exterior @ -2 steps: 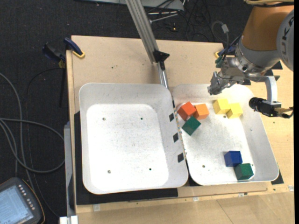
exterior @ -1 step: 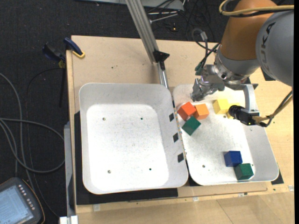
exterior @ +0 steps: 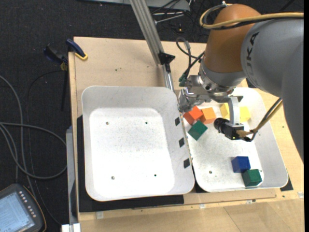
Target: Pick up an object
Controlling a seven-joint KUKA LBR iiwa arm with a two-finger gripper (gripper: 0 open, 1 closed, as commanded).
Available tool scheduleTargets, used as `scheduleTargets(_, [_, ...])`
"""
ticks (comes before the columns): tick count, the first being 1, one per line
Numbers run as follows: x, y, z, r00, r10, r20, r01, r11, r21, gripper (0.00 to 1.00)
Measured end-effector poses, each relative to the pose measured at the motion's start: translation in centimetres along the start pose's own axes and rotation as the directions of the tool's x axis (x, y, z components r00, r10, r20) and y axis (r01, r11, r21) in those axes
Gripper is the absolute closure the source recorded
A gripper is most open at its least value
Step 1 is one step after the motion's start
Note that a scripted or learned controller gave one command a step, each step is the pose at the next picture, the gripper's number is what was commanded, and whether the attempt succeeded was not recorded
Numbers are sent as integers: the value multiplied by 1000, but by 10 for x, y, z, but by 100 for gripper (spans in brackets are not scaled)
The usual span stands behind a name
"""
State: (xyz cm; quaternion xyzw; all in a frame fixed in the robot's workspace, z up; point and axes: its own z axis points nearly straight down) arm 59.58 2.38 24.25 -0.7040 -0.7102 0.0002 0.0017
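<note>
My gripper (exterior: pixel 188 103) hangs over the upper left corner of the right bin (exterior: pixel 219 161), close to the wall between the two bins. Just under and beside it lies a red-orange block (exterior: pixel 194 114), touching an orange block (exterior: pixel 209 113). A green block (exterior: pixel 197 130) sits a little nearer the front. Two yellow blocks (exterior: pixel 224 110) (exterior: pixel 245 113) lie to the right, partly behind the wrist hardware. A blue block (exterior: pixel 240 163) and a dark green block (exterior: pixel 252 177) rest near the bin's front right corner.
The left bin (exterior: pixel 89 98) stands beside the right one on the wooden bench (exterior: pixel 120 62). A slanted metal pole (exterior: pixel 147 28) rises behind the bins. A blue and yellow clamp (exterior: pixel 67 52) sits at the bench's far left corner.
</note>
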Motion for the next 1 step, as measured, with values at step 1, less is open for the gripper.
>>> scheduleTargets(1, [58,-23,-1,1000,0,0,0,1000,-1,100])
